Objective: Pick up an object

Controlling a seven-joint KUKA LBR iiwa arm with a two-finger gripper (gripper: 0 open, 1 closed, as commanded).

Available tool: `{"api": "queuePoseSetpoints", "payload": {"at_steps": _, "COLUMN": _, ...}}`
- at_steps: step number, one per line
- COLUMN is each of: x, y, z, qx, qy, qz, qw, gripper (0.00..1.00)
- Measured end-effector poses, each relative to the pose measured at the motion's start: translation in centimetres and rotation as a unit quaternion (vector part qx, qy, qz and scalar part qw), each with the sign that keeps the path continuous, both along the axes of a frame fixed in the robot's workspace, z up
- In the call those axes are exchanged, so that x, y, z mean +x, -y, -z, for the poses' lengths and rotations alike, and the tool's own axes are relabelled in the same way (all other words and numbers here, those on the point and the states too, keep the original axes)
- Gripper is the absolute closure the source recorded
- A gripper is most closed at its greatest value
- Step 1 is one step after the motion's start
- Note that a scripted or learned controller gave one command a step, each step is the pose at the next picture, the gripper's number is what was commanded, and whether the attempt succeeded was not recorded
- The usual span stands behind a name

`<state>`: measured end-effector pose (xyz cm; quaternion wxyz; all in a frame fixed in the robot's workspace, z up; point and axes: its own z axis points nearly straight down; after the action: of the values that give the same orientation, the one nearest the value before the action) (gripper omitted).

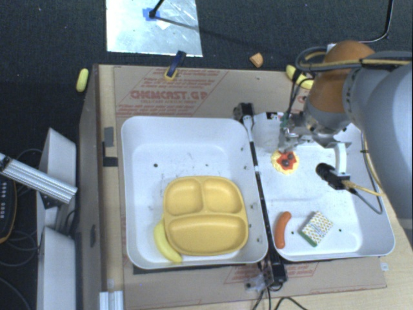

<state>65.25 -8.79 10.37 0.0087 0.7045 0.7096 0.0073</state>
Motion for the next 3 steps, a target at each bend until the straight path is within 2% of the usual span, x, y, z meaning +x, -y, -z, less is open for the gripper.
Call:
{"api": "queuePoseSetpoints", "payload": {"at_steps": 1, "x": -0.2, "y": 0.0, "z": 0.3, "qx": -0.0001, "qy": -0.003, "qz": 0.000, "qw": 1.0000, "gripper": 0.00}}
{"api": "queuePoseSetpoints", "payload": {"at_steps": 2, "x": -1.9, "y": 1.1, "z": 1.9, "qx": 0.0006, "qy": -0.011, "qz": 0.003, "qw": 0.9999, "gripper": 0.00}}
{"api": "queuePoseSetpoints", "payload": {"at_steps": 3, "x": -1.8, "y": 1.1, "z": 0.5, "qx": 0.0007, "qy": -0.009, "qz": 0.002, "qw": 1.0000, "gripper": 1.00}}
